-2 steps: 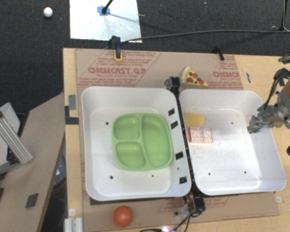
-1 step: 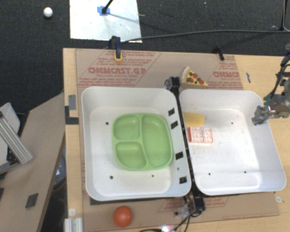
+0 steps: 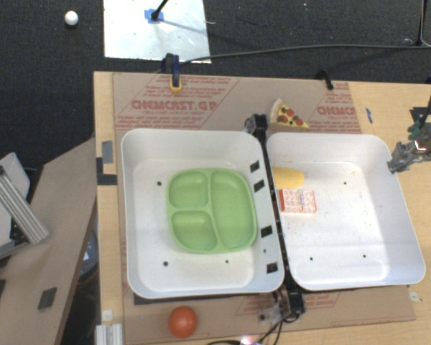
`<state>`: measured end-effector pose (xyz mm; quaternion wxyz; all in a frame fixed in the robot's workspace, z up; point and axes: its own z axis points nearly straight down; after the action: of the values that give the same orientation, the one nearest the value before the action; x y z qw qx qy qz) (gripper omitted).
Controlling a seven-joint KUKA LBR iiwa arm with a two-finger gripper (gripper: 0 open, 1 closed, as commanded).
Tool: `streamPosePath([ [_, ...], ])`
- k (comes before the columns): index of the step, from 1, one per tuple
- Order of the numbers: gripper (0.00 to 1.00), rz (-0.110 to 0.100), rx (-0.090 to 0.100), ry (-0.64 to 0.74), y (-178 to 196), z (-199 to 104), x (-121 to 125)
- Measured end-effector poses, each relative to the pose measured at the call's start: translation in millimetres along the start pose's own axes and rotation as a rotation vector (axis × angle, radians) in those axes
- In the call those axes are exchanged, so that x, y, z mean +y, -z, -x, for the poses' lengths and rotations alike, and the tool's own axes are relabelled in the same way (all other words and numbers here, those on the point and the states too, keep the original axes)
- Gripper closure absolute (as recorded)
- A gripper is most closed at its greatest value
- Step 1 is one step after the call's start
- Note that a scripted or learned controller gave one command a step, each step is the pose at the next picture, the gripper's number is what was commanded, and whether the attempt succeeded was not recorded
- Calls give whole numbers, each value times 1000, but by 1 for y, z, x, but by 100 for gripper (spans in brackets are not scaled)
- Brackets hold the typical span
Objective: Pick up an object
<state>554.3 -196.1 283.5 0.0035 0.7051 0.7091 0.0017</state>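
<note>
Yellow block (image 3: 288, 177) and red-and-white packet (image 3: 297, 202), the likeliest picks: both in the right bin (image 3: 388, 264), hard against its left wall, block just above packet and touching or nearly touching it. Block's long axis roughly left-right across the view; packet close to square, lying flat. Both well to the left of the gripper (image 3: 406, 155), and slightly lower in the view. Gripper poised at the right bin's upper right rim, at the view's right edge; too small and blurred to tell whether apart or together, and nothing seen between its tips. Coming move, by judgement: a leftward reach across the bare bin floor, then a descent. Nothing standing in that path, only specks on the white floor.

Main hindrance likely the divider (image 3: 268, 192) between the bins, with its black clips just beside both items; little room for a finger on that side, so closing across the block's short axis looks the safer choice. Further out: green sectioned plate (image 3: 211, 210) in the left bin (image 3: 147, 264), pizza-slice toy (image 3: 288, 115) on the cardboard beyond the bins, orange ball (image 3: 182, 321) on the surface near the front edge, white ball (image 3: 72, 18) on the dark floor far off.
</note>
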Motion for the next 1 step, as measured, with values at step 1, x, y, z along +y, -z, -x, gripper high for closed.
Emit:
streamPosePath([
  [1,100,-6,4,3,-14,-50,0],
])
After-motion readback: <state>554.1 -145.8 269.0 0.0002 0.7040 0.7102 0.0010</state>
